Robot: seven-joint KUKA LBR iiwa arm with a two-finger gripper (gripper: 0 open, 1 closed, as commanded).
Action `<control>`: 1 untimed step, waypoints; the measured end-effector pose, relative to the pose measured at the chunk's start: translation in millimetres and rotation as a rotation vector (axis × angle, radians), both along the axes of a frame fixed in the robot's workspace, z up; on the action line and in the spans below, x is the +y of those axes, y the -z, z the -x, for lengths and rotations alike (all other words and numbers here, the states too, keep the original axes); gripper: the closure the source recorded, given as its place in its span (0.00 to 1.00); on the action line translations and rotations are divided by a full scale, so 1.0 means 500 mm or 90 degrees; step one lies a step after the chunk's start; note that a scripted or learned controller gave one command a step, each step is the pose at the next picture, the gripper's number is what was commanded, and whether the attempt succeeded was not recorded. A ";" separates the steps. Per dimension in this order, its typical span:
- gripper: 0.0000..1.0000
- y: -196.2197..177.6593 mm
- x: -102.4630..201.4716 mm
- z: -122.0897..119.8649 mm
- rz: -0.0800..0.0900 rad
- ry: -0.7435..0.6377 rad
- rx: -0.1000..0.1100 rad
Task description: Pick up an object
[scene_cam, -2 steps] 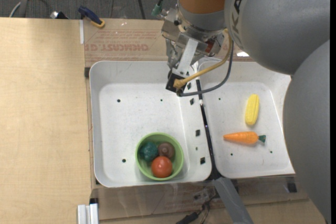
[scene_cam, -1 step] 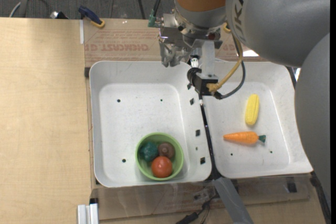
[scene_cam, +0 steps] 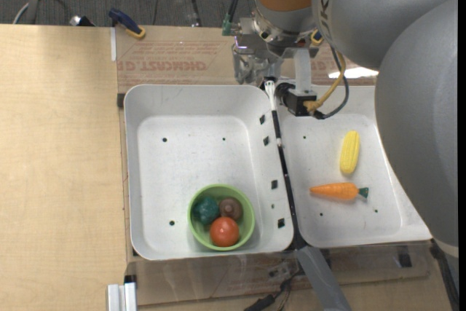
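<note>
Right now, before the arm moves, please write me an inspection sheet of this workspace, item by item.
Surface: two shallow white bins, left white bin and right white bin, side by side on a bench.
Job's things: yellow corn cob and orange carrot in right bin; green bowl in left bin holding red, teal and brown pieces.
Clutter: blue and yellow clamp behind the bench.
Gripper: two-finger gripper at the bins' far edge; holds nothing seen.
Cables: black and yellow cables at the wrist.
Surroundings: light wooden board on the left.
</note>
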State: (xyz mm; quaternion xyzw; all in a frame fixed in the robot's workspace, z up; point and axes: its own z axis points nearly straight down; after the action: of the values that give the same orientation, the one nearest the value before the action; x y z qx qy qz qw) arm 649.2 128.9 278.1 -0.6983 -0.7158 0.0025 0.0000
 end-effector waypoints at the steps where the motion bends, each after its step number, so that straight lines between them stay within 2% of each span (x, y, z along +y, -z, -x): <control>1: 1.00 0.009 0.028 -0.020 0.000 -0.011 -0.001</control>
State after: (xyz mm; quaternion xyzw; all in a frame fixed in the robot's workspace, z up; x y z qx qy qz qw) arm 659.2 143.1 273.8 -0.6920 -0.7219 0.0017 -0.0005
